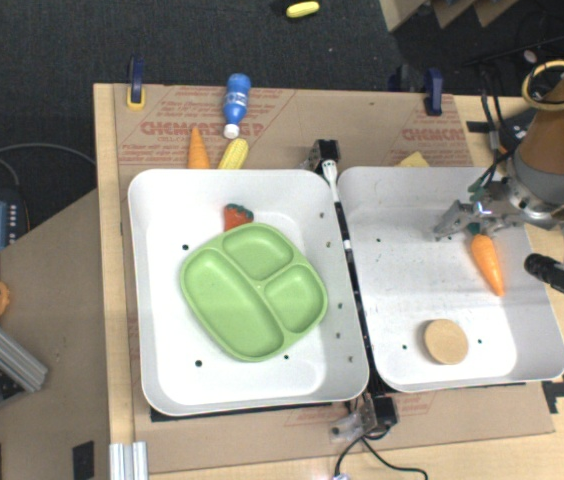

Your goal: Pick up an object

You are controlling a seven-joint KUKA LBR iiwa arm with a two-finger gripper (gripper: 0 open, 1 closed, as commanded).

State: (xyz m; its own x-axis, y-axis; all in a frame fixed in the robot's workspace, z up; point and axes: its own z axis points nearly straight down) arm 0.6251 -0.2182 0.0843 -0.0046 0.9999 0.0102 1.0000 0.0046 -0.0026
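Over the right bin (522, 363), gripper (474, 220) spread open above carrot (488, 260) top (nothing visibly clamped).

You're looking down on two white bins: the left bin (157, 298) holds a green divided plate (252, 290) with a small red-orange item (237, 215) just behind it; the right bin (402, 268) holds a carrot (488, 261) and a tan disc (446, 342). The gripper (474, 218) sits just above the carrot's top end, at the bin's right side
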